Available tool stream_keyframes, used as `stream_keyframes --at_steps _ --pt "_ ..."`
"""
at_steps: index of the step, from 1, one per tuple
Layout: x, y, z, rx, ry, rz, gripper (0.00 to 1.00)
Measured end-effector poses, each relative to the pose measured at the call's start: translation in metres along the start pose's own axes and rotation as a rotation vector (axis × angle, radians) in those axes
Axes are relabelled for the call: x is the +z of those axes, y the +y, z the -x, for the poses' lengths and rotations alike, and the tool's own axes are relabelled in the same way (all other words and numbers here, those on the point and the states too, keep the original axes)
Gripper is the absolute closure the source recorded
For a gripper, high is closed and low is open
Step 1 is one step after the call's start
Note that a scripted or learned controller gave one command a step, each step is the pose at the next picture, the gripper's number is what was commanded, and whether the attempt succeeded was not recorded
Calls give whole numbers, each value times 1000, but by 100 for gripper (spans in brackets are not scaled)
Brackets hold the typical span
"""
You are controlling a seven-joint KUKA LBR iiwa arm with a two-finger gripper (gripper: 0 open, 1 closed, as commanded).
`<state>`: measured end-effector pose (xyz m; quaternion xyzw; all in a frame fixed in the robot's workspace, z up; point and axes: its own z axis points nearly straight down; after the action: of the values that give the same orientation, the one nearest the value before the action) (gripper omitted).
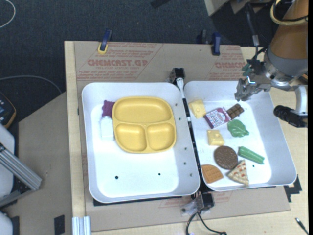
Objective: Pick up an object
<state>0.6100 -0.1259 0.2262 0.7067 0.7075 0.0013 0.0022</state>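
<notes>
The right bin [279,136] holds several toy foods. There is a pale yellow wedge [197,108], a purple wrapped snack [216,117], a brown chocolate bar [235,111] and a green leafy piece [237,128]. Nearer the front lie a yellow cube [215,137], a round brown cookie [226,156], a green pod [251,154], an orange cracker [211,173] and a pizza slice [239,173]. My gripper [243,92] hangs over the bin's far right part, just above and right of the chocolate bar. Nothing shows in its grasp.
The left bin [98,170] holds a yellow divided plate [144,123], with a purple item [107,107] and a white item [106,128] tucked at its left side. A raised divider [188,131] separates the bins. The arm's grey body [288,48] stands over the right bin's far corner.
</notes>
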Motion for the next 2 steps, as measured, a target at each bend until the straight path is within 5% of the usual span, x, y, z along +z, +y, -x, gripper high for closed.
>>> stream_keyframes --at_steps 2 --pt "-2 28 -106 -6 3 -1 100"
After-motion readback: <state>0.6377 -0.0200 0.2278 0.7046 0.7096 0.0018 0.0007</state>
